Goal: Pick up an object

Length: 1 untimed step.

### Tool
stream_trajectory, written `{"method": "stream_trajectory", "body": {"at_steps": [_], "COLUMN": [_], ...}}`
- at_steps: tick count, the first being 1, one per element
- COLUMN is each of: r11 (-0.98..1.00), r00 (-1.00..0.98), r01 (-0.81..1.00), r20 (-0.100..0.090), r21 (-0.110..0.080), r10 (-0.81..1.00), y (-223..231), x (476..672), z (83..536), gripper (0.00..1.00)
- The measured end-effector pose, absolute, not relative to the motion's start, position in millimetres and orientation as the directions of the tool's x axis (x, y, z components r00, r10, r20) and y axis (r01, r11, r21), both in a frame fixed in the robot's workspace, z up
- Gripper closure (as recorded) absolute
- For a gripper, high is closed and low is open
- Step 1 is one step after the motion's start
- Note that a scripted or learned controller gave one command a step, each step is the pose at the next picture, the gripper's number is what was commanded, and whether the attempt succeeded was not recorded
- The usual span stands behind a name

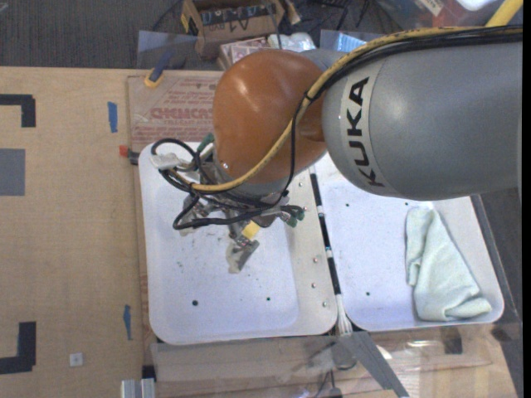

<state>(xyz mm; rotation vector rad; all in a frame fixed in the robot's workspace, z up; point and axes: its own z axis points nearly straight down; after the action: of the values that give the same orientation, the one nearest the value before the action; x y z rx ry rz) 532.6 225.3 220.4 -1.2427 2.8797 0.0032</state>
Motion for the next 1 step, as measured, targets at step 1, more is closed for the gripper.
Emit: {"method": "stream_trajectory", "body": {"at_steps": [1], "r11": [0.569], "r00": [-0.569], "r01": [-0.823], "r20": [-0.006], "r21": [-0.001], "r10": [-0.823], "y": [204.8], "x": [500.1], "z": [103.9], "gripper": [0.00]}}
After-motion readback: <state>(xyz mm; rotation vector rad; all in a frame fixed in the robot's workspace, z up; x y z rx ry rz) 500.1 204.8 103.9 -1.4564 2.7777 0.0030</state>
